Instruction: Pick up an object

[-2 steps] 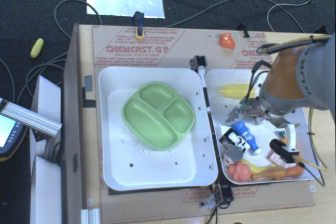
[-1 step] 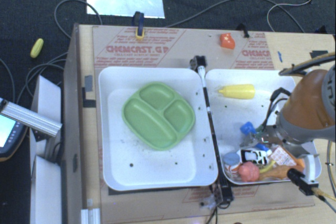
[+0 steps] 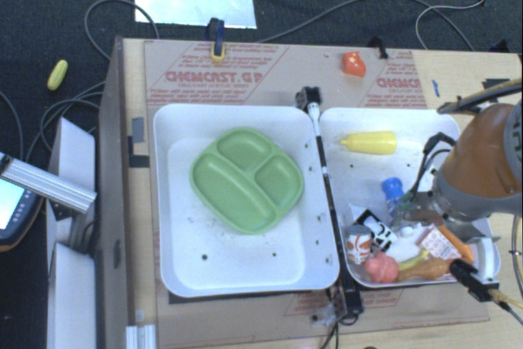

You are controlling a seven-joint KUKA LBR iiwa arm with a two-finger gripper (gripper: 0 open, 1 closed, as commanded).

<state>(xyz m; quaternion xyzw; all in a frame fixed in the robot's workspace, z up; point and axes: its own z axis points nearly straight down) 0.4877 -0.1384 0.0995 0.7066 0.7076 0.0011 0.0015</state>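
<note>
Reaching in from the right, the single grey arm with its orange band [image 3: 482, 155] hangs over the right bin [image 3: 409, 120], and its gripper [image 3: 417, 212] sits low among the clutter near that bin's front right corner. Whether the tool is spread or pinching anything, I cannot tell; the wrist hides it.

Two shallow white bins lie side by side. The left bin [image 3: 184, 257] carries one thing: a green divided plate [image 3: 247, 179] with three compartments, lying flat near the middle.

The right bin has several pickable items. One yellow squeeze bottle [image 3: 369, 143] lies on its side near the back wall, well apart from the rest. One blue bottle-like piece [image 3: 392, 190] sits just beside the gripper. Along the front wall I count one small cup with red markings [image 3: 358, 245], one black-and-white tag [image 3: 378, 233], one pink lump [image 3: 379, 267], and one orange carrot-like stick [image 3: 454, 243], all crowded together.

Outside the bins, one orange object [image 3: 353, 64] rests on the cardboard behind them.
</note>
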